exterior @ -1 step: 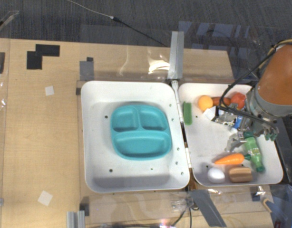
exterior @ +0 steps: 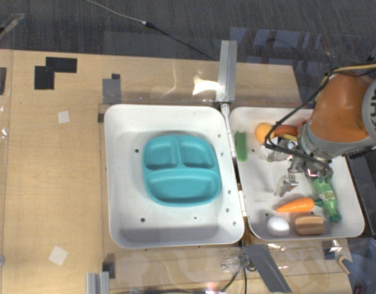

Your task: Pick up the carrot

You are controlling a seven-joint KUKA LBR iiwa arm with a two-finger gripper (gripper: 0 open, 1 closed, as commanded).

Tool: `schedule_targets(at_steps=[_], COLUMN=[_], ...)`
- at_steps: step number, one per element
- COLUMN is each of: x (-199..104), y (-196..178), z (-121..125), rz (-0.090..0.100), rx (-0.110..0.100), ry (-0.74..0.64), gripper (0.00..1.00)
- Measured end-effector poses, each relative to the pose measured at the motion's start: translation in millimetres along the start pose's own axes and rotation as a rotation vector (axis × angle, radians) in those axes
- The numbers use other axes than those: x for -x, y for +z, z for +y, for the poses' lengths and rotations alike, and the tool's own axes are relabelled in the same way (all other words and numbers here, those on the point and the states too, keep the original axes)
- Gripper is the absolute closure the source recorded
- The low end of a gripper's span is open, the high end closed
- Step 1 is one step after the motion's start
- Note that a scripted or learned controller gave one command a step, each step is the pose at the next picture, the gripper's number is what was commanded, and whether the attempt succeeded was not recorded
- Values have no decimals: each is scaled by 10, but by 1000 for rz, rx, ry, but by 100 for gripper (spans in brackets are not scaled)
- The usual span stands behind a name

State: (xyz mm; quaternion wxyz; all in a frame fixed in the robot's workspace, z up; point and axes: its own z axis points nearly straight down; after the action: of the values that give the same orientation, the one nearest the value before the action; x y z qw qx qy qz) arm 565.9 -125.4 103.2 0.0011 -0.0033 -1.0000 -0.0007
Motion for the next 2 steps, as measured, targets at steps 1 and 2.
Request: schedule_targets(at_steps=[1,2], x=[910,-16], y=[-94,-129], z=[114,-429], rz=[-6,-11], rx=[1,-4], ry=[198,23], gripper=[0,0])
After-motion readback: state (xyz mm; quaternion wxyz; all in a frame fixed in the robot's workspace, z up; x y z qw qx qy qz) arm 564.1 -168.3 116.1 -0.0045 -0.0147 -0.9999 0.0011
